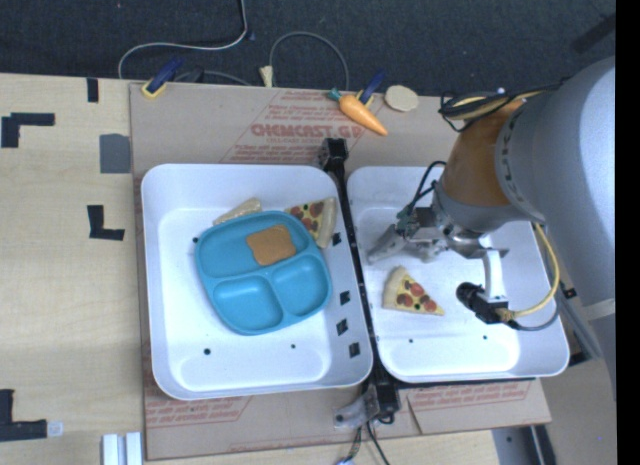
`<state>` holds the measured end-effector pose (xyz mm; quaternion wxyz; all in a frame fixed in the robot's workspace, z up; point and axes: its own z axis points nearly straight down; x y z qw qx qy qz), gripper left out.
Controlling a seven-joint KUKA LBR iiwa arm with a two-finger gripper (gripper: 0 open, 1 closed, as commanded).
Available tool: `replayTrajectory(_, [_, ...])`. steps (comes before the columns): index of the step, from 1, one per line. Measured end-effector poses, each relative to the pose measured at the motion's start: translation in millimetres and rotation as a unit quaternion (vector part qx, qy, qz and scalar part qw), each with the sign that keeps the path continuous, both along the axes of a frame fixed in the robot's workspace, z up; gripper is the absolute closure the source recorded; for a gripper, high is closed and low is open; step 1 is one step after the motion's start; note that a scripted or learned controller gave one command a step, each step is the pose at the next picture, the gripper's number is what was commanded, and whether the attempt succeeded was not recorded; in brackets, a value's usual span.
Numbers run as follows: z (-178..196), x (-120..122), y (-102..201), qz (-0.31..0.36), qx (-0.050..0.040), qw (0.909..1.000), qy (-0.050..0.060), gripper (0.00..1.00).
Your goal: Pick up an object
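While metal jaws [385, 244] hang — grip unclear — flat triangular pizza slice [409, 293] lies nearby

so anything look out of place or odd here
Yes: a toy carrot and a pale round piece lie on the cardboard behind the bins. In the left bin, a pizza slice sits wedged beside the blue tray.

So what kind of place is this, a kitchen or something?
More likely a robot test bench than a kitchen. The food looks like toys: a pizza slice in the right bin, a carrot on the cardboard. The robot arm and loose cables suggest a lab.
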<state>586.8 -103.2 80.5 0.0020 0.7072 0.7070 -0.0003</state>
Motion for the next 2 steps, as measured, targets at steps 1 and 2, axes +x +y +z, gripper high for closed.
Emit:
replayTrajectory(1, [7.0, -79.2, -14.0, -0.001, 0.0004, 1.0000, -0.002, 0.00])
replayTrajectory(2, [16.7, -77.1, -13.5, 0.000, 0.0003, 1.0000, -0.002, 1.00])
